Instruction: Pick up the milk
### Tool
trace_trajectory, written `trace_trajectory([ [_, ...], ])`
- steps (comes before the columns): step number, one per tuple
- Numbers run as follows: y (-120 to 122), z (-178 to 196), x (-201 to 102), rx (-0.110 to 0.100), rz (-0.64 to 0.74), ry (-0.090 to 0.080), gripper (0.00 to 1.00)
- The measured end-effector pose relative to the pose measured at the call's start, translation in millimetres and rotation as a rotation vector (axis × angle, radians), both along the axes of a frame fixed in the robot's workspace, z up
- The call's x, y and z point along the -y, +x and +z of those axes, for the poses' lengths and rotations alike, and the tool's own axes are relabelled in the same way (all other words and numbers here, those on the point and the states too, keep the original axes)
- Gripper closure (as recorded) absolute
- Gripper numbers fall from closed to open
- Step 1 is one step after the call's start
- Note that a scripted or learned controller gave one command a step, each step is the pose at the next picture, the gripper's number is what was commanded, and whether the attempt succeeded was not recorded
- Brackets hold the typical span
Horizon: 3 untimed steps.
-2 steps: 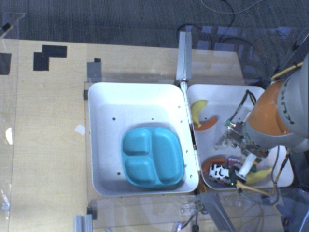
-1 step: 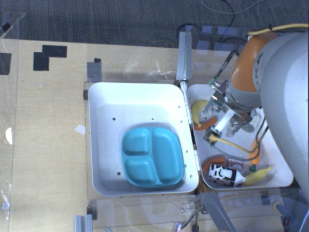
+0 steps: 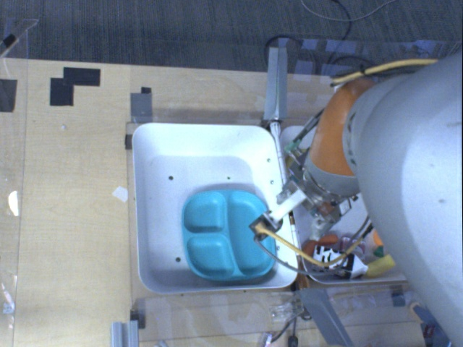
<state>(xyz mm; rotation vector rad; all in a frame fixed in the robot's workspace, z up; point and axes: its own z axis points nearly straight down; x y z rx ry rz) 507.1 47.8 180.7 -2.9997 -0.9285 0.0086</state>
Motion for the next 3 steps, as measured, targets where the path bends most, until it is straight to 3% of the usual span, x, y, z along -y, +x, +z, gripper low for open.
trace_trajectory([
  [1,0.8,6.7,-0.1,-0.005,0.009,-0.001,1.00],
  [2,34.0,167.3,14.6,0.006,0.294,-0.001,1.00],
  [3,36.3,174.3,13.6,0.002,0.300,-0.004,1.00],
])
